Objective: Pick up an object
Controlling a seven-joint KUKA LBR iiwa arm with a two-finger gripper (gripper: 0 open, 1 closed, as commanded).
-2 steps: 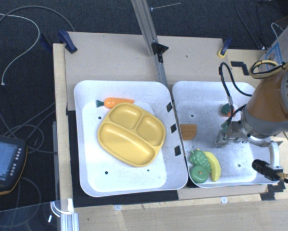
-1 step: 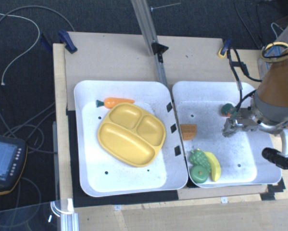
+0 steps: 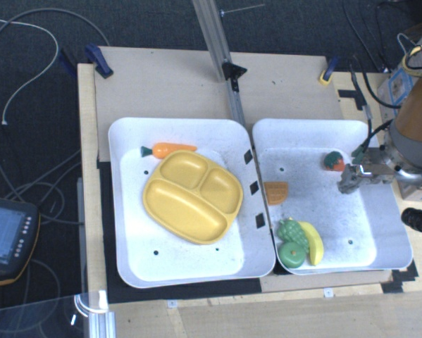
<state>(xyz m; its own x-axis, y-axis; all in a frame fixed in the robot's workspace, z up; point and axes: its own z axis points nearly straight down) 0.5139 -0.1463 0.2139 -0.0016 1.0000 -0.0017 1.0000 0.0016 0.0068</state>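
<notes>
No brand, label or writing can be read on anything here; the dark handheld screen (image 3: 3, 239) at the far left edge is too blurred to make out. On the wooden table (image 3: 168, 83) sit two shallow white bins side by side. The left bin (image 3: 126, 259) holds a yellow divided plate (image 3: 193, 196) with three compartments, lying flat near the bin's middle, and a toy carrot (image 3: 170, 148) just beyond the plate's far edge, orange with a green end pointing left, touching or nearly touching the plate's rim. A grey metal pole (image 3: 214, 34) slants down from the top of the view to the seam between the bins. In the right bin (image 3: 380, 252), an orange-brown block (image 3: 276, 191) lies against the left wall. Nearer the front edge, a green bunch of grapes (image 3: 289, 230), a green apple (image 3: 292, 254) and a yellow banana (image 3: 312, 242) cluster together, touching one another. At the far right part of this bin lies a small round toy (image 3: 332, 161), green with an orange-red side. The hand (image 3: 350, 180) reaches in from the right, low over the bin floor just beside that round toy, with nothing visibly between its fingers; whether the fingers are spread or closed cannot be told. The arm's wrist extends right toward the orange band (image 3: 411, 125).
</notes>
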